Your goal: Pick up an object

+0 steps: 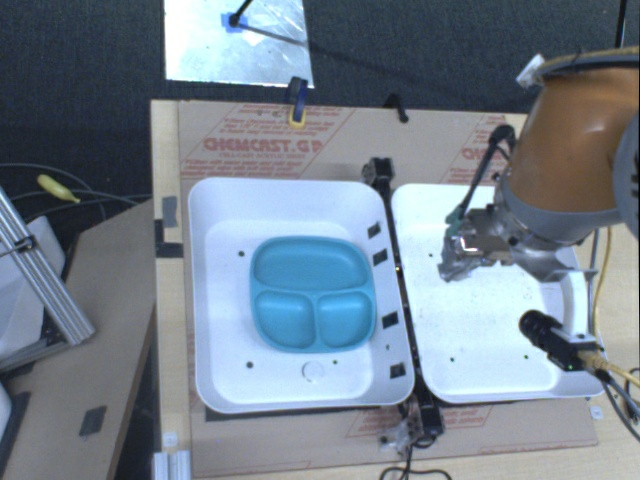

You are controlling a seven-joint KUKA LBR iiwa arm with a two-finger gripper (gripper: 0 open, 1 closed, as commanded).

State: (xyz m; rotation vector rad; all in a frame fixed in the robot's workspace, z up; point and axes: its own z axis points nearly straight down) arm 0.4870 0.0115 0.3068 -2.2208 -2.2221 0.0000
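View from above. We see the table (pixel 240 133), covered with a printed brown sheet, carrying two shallow white bins side by side at the centre of the frame. The grey-and-orange arm (pixel 580 138) enters from the upper right and hangs over the right bin (pixel 470 353). The left bin (pixel 215 213) holds a blue divided tray (pixel 310 293), lying flat near its middle, with one wide compartment toward the top of the frame and two smaller ones below. The tool (pixel 458 253) sits over the upper left part of the right bin, apart from the tray; we cannot tell whether it is open or closed.
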